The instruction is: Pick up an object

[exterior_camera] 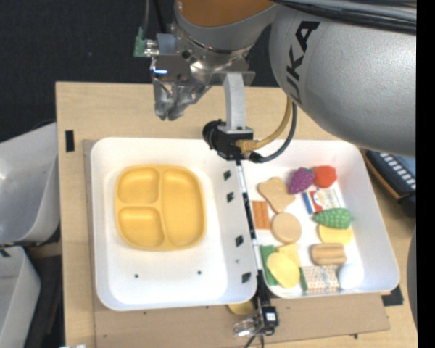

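My gripper (170,106) hangs high over the back edge of the left bin (101,194), above the bare bench. I see nothing in it. The right bin (362,172) holds several toy foods: purple grapes (301,180), a red fruit (324,175), a tan bread slice (274,193), a round biscuit (286,228), a green cob (332,217), a yellow piece (336,235), a tan roll (328,254) and a yellow-green pear (283,269). All of them lie well to the right of the gripper and nearer the front.
A yellow divided plate (160,207) lies in the left bin. An orange block (260,214) lies by the divider between the bins. A patterned box (319,279) and a white egg (351,274) sit at the right bin's front edge. The big grey arm (348,56) overhangs the back right.
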You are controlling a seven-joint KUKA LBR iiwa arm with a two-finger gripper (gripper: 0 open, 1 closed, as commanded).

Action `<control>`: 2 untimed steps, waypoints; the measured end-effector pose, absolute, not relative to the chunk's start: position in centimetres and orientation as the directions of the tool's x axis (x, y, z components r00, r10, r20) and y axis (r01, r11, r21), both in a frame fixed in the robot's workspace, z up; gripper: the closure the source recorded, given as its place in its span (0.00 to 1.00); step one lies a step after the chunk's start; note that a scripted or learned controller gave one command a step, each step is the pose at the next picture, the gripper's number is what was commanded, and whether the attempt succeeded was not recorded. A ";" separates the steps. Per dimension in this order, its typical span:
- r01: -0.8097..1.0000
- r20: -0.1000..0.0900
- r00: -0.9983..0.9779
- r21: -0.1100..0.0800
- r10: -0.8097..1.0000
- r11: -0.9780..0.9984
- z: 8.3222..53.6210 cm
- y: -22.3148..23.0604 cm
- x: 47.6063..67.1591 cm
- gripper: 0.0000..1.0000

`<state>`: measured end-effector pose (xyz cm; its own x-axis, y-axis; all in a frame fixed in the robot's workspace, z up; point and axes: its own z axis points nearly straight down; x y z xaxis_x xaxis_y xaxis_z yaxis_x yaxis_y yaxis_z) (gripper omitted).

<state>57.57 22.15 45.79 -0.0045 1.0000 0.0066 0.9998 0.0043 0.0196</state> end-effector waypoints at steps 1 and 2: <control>1.000 -0.004 -0.007 -0.011 1.000 0.007 36.7 22.1 51.8 1.00; 1.000 0.002 -0.005 0.003 1.000 0.005 40.9 22.2 49.7 1.00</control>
<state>49.65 22.18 40.89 -0.0053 1.0000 0.0018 1.0000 0.0053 0.0030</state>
